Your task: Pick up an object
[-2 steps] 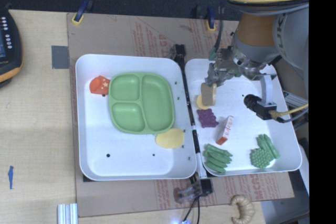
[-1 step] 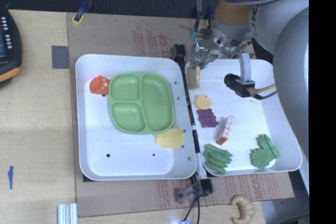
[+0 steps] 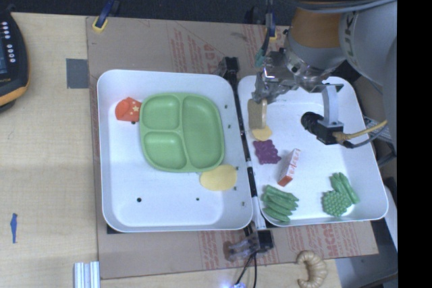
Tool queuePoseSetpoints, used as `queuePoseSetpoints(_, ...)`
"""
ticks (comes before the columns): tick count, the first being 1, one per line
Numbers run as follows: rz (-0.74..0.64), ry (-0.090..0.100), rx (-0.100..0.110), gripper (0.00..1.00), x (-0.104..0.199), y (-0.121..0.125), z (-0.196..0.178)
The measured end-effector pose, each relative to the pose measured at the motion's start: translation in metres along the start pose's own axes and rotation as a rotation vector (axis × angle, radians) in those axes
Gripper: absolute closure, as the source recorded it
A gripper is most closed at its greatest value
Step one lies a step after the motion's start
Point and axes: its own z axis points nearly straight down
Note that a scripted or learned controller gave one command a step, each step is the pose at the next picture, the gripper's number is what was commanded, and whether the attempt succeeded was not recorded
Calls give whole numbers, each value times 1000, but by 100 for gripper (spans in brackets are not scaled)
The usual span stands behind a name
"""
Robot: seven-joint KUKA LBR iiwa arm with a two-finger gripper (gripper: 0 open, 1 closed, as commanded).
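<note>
My gripper (image 3: pixel 267 90) hangs over the far left part of the right bin (image 3: pixel 364 145). Directly below it, touching or nearly touching, is a tan block (image 3: pixel 256 114), standing upright near the bin's left wall. Whether the block is gripped is unclear from this angle. A small yellow piece (image 3: pixel 262 133) lies just in front of the block, and a purple grape bunch (image 3: pixel 267 152) lies in front of that.
The right bin also holds a red and white carton (image 3: pixel 288 167), green pea pods (image 3: pixel 279 202) and a green leafy piece (image 3: pixel 339 193). The left bin (image 3: pixel 121 199) holds a green divided plate (image 3: pixel 182 131), a red item (image 3: pixel 127 109) and a yellow piece (image 3: pixel 218 178).
</note>
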Motion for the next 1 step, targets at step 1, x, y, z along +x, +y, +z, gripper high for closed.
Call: queuePoseSetpoints(1, -7, -3, -2, 100, 33, 2, 11)
